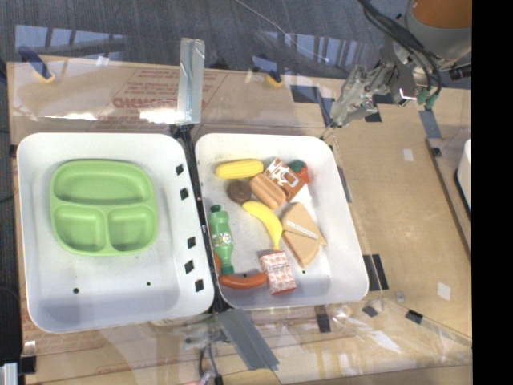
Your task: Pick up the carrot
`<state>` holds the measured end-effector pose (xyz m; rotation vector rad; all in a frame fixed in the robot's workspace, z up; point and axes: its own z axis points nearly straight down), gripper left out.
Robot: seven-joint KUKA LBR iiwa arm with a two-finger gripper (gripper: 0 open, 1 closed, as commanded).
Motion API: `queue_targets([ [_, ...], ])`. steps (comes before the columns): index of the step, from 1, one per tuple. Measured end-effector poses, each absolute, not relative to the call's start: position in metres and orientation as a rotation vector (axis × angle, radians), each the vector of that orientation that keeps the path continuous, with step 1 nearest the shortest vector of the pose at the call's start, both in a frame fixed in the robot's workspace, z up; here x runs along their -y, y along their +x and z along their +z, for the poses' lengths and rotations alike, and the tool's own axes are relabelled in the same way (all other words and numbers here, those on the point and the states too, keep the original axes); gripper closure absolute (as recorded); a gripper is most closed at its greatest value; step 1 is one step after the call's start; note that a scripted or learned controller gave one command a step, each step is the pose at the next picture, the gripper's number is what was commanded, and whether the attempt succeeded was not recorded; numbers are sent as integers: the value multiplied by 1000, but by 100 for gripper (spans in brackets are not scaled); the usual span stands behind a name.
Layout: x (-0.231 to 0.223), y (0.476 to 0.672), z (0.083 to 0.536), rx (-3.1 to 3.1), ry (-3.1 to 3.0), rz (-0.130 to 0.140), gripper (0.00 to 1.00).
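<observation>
Approach step, nothing grasped. The gripper [338,115] hovers over the worktop [401,199] past the right bin [343,215], fingers released. What looks like the carrot [297,171] lies below-left of the fingers; next they must descend onto it.

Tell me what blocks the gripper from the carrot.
Nothing lies over the carrot. The bottle crowds one end, the red packet the other, and the bin wall runs close beside it.
</observation>
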<state>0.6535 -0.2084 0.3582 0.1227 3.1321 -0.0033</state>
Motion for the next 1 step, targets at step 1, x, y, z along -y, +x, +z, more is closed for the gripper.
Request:
queue_targets([
  [1,211,648,314,-3108,465,-1,100],
])
